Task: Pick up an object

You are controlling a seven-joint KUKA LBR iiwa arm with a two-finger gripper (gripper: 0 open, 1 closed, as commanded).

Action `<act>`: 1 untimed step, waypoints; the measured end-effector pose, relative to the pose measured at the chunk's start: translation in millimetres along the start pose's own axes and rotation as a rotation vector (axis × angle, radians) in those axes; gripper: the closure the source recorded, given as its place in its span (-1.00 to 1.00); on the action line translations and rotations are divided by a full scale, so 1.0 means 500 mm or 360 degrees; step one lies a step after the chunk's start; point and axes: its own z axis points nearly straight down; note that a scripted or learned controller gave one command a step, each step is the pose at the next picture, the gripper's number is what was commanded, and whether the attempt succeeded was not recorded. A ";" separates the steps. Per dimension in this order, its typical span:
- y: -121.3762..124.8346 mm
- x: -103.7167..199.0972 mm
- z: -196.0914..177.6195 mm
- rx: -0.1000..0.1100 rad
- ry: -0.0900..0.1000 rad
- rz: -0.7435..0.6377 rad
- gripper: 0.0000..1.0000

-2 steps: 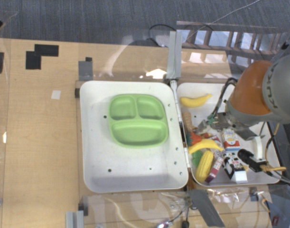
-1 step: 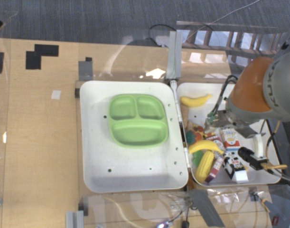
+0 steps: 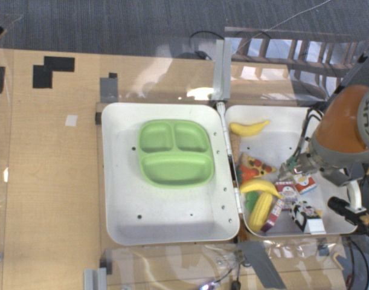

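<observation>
The right bin holds several toy foods. A yellow banana lies at its far left. Nearer the front lie a pizza slice, a red piece, a second banana, a corn cob and a dark red packet. A red and white carton and a black and white item lie toward the right. My gripper hangs low over the middle of this bin, just above the carton and right of the pizza slice. The arm's wrist with its orange band covers the bin's right side.
The left bin holds a green divided plate near its centre. A metal divider runs back from the gap between the bins. Cables and a metal frame stand behind the right bin.
</observation>
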 end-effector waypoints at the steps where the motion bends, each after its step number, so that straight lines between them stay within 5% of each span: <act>1: 0.059 0.060 0.001 0.0001 0.0000 0.0091 1.00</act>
